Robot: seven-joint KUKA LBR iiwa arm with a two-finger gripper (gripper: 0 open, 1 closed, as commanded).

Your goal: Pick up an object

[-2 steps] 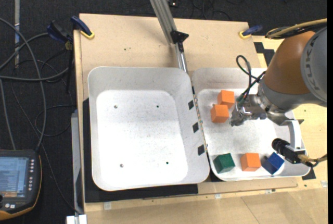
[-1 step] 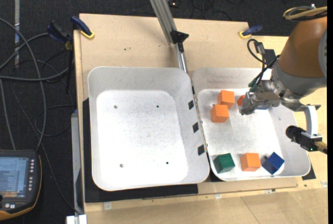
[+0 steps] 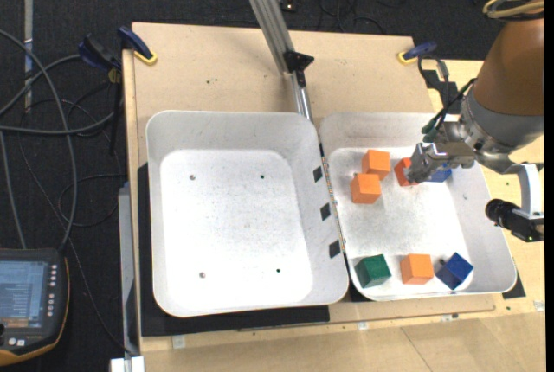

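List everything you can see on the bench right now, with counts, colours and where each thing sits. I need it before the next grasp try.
Bins: 2, white, side by side; left bin, right bin.
Orange cubes: 3, right bin; two near its upper left, one at the lower edge.
Green cube: 1, lower left of right bin.
Blue cube: 1, lower right of right bin.
Red block: 1, right bin, partly hidden at the gripper.
Blue piece: 1, mostly hidden under the gripper.
Clamps: 2, blue and yellow, bench's far corners.
Arm: 1, orange band, from the right.
Gripper: 1, over right bin.
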